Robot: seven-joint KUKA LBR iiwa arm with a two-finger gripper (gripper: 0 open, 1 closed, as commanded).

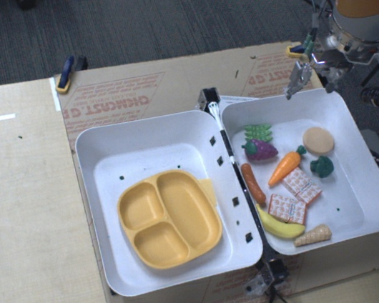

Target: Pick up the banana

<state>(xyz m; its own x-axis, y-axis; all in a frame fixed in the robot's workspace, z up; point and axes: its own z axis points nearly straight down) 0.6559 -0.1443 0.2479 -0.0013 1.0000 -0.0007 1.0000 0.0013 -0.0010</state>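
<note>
Lowest in the frame, on the left, bare table (26,234) stretched under black tape marks. Moving right, the left bin (96,156) carried a yellow divided plate (170,218) with three compartments. Next came the right bin (347,119), crowded with toy food. Along its left wall lay a sausage (254,183), and below that the banana (278,225), curved along the lower left part of that bin, touching the two red-and-white cracker packets (293,196) above it and just beside a cone-shaped pastry (313,235) to its lower right. Higher up sat green beans (258,131), purple grapes (259,148), a carrot (284,167), a round bun (317,140) and a broccoli floret (321,167). At the upper right, the gripper (303,76) hung over the bin's far rim, well apart from the banana. Whether its fingers were spread or pressed together could not be told from this view.
</note>
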